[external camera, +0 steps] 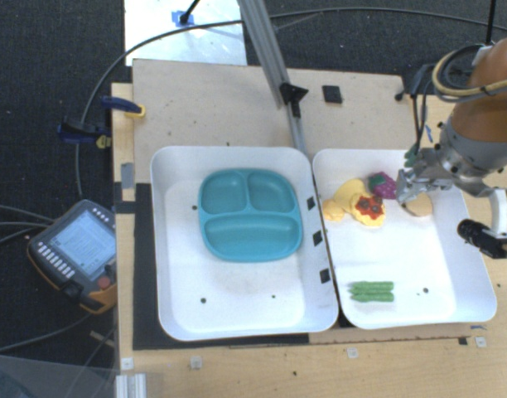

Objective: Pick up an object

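We read the gripper (pixel 411 191) at upper right of frame, low over the right bin (pixel 461 305), near that bin's upper edge. Arm (pixel 485 98) comes in from frame right. Can't tell from this angle how the gripper is set or whether it has anything; wrist body blocks it.

Key relation: nearest pickable stuff sits just left of the gripper. Purple piece (pixel 381 184) almost touching its left side, red/orange piece (pixel 369 209) just below-left of that, yellow piece (pixel 345 197) further left twd the divider. Those three are bunched and touching each other, so a clean single grab looks hard imo. Tan piece (pixel 421 208) is right under/beside the gripper, slightly lower right, partly hidden.

Green piece (pixel 371 291) lies alone at lower middle of the right bin, long axis running left-right in frame, well apart from the cluster. Easier target but further down-frame.

Left bin (pixel 179 297) has the blue plate (pixel 250 215), well apart to frame left.
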{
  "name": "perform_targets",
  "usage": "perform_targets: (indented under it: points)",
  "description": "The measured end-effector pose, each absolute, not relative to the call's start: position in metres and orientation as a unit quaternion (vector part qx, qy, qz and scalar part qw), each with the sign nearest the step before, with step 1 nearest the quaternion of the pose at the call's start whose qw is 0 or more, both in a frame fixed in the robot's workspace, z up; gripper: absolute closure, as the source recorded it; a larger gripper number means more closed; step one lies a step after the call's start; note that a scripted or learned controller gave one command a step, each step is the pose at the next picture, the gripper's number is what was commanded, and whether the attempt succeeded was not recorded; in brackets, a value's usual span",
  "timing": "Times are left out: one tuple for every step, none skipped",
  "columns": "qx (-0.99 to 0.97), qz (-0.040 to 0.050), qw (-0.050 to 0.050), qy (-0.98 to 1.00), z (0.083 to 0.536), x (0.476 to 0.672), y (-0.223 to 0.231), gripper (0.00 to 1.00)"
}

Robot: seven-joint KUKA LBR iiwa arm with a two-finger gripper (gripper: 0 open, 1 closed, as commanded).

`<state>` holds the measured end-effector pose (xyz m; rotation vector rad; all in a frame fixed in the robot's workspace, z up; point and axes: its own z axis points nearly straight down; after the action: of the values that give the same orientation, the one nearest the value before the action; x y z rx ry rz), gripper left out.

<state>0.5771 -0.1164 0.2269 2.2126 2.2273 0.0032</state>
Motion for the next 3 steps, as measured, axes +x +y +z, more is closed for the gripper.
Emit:
perform_targets:
  points:
    - [0.704,0.0014,0.0,0.711,0.237,0.582,-0.066,1.0]
    - [0.704,0.0013,0.0,0.711,0.244,0.583,-0.016,1.0]
    - [0.704,0.0012,0.0,0.71,0.247,0.586,0.03,1.0]
